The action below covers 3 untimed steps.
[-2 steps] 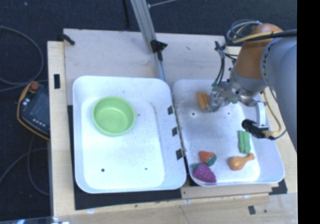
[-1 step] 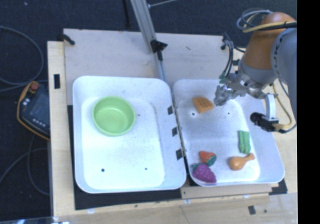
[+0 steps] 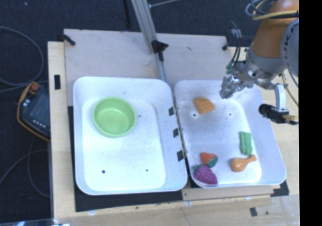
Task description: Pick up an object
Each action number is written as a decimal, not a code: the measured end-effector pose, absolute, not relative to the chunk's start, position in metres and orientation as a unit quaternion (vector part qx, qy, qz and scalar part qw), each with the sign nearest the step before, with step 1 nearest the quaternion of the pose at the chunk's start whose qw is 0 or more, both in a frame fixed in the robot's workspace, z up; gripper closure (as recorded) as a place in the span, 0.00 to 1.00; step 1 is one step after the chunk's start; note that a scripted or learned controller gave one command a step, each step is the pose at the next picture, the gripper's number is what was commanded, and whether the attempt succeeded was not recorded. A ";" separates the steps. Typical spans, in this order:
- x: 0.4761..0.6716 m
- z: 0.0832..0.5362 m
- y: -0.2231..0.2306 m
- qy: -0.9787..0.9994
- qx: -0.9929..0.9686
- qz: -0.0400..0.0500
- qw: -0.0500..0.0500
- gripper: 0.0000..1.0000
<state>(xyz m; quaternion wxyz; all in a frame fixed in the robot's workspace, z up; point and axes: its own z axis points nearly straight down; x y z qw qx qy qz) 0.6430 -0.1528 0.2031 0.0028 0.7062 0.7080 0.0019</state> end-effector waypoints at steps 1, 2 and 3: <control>0.644 0.220 -0.154 0.708 0.706 0.001 0.001 1.00; 0.639 0.219 -0.109 0.709 0.705 0.001 0.000 1.00; 0.628 0.215 -0.054 0.709 0.705 0.001 0.000 1.00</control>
